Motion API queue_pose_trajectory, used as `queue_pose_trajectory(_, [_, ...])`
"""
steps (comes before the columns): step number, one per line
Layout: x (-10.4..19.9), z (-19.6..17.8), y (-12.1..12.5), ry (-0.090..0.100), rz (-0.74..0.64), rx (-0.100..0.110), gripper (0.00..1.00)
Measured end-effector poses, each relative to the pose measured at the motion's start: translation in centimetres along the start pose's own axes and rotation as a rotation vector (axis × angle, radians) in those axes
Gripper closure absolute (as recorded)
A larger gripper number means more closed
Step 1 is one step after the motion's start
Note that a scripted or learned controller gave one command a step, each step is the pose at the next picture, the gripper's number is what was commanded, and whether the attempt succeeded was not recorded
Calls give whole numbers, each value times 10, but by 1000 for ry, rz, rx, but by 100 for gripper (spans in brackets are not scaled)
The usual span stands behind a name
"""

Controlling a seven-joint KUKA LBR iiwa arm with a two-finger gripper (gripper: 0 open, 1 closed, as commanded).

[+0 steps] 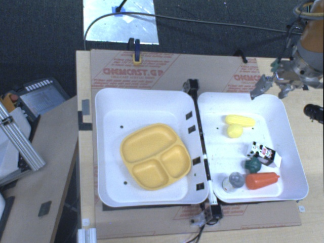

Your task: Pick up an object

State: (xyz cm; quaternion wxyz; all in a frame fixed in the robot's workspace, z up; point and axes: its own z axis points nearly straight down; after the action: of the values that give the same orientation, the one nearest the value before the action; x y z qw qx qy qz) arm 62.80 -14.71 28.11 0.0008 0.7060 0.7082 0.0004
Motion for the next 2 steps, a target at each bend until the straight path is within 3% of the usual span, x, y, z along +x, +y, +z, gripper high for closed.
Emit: queue_pose_trajectory(2, [-6, 86, 3, 0, 2, 1, 0])
